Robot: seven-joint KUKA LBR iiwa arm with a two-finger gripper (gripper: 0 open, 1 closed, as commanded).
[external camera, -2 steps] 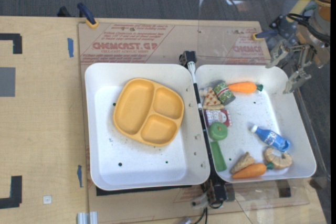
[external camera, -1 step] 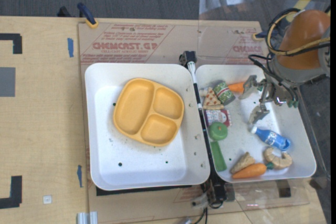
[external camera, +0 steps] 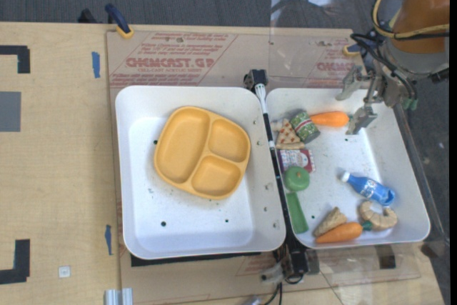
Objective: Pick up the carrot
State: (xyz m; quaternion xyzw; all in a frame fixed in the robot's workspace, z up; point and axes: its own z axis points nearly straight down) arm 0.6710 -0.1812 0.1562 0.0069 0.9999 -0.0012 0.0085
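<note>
One gripper [external camera: 358,115] hangs over the top right part of the right bin [external camera: 410,175]. The view is too small and busy there, so I cannot tell if it is open or closed. Nothing seems to be in its grip.

Just beside it, on its left, lies a carrot [external camera: 329,119], flat on the bin floor and pointing sideways. Its far end is near a small green pack [external camera: 306,127]. A second carrot [external camera: 340,232] lies well apart, at the bottom edge of the same bin, next to a brown wedge [external camera: 330,220]. A blue bottle [external camera: 370,188] lies between the two.

The near carrot looks like a toy. I think it is light, hard and smooth, and its round shape may let it roll or slip. The best place to hold it is probably across its thick middle, from both long sides, not at the thin tip.

The left bin [external camera: 136,175] holds a yellow plate [external camera: 202,151]
</note>
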